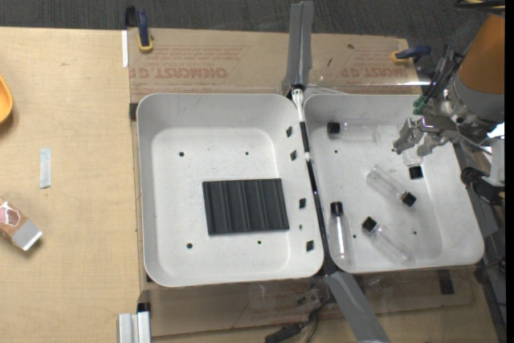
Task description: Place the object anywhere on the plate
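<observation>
Lying clear and capped in the right bin (450, 249), well right of the dark ridged plate (245, 205), several vials (387, 182), risking slipping or rolling under the hand (418, 142) hovering above them, grip state impossible to tell.

Blue clamp (141, 28) on cardboard sheet (241, 64), orange object (4, 100) at bench edge, small grey strip (45, 169)

left bin (161, 173): dark ribbed plate (245, 205) centred, open floor all round it.
right bin (450, 253): clear vials (385, 182) w/ black caps scattered mid and front; back-left corner freer.
</observation>
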`<state>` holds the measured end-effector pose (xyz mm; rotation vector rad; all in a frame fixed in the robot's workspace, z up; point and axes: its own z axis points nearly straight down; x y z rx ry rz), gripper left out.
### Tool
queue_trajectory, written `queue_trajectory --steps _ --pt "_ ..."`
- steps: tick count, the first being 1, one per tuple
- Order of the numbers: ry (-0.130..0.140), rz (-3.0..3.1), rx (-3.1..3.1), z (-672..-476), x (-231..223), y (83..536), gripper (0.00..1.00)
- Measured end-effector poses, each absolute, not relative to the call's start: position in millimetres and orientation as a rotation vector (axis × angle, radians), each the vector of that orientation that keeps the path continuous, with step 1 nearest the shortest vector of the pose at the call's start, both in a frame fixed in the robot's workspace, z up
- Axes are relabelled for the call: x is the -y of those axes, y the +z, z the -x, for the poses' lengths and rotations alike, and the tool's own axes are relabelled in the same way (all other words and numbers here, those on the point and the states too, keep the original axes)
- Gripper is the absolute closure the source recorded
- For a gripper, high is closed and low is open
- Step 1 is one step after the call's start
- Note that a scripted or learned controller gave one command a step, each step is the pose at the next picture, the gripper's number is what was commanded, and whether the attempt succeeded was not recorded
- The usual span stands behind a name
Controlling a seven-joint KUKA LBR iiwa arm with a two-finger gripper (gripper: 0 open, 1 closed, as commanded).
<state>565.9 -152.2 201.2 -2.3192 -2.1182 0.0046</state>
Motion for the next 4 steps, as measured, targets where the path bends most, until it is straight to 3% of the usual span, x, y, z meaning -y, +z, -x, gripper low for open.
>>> queue_trajectory --steps 1,2,3,4 --pt "0.004 2.157 2.283 -516.8 83.2 266.9 1.0" --pt "0.005 2.057 2.372 -477.8 32.2 289.2 1.0" --pt "0.005 2.266 2.176 -478.0 -39.3 323.9 1.0" --pt "0.009 2.38 2.05 -477.3 -117.4 277.3 1.0"
